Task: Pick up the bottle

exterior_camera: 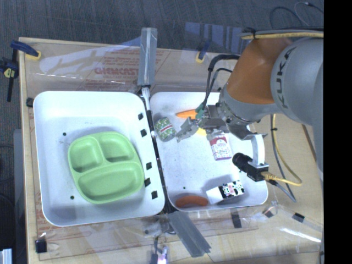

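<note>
On the arm, "KUKA" reads above the red-labelled bottle.

Two bins sit side by side on the bench; the left bin holds a divided plate. In the right bin, the bottle lies near the middle with the gripper just to its left. A can lies by the dividing wall, a carrot toward the back, and a sausage and small carton along the front.
</note>
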`<state>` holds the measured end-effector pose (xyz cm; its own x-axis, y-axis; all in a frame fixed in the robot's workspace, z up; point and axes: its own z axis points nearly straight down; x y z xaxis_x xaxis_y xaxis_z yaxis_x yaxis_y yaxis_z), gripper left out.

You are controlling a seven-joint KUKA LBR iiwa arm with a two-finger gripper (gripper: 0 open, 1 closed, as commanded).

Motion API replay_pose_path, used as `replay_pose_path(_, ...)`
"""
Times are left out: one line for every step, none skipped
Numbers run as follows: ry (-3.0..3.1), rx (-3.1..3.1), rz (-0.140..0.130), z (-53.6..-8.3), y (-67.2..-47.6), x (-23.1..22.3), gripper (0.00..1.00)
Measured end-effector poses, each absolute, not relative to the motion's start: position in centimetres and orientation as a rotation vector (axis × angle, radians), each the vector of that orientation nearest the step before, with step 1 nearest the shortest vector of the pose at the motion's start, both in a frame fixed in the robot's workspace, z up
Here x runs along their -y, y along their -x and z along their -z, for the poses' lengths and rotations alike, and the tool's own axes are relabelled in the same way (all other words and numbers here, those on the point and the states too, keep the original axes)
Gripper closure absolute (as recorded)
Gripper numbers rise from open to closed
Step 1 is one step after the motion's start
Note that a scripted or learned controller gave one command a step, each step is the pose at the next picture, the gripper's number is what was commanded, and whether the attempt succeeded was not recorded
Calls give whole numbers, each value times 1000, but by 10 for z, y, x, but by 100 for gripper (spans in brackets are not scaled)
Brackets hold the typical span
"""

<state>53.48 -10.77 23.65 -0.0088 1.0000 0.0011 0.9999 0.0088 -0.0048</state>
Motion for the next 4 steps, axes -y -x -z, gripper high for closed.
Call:
replay_pose_path(2266, 2169, -7, -190, -476, -12, 0)
replay_pose_path(2071, 2359, -4, -191, -514, -81, 0)
replay_pose_path(2175, 2261, -7, -191, -477, -43, 0)
replay_pose_path(2268, 2170, -7, -191, -522, -67, 0)
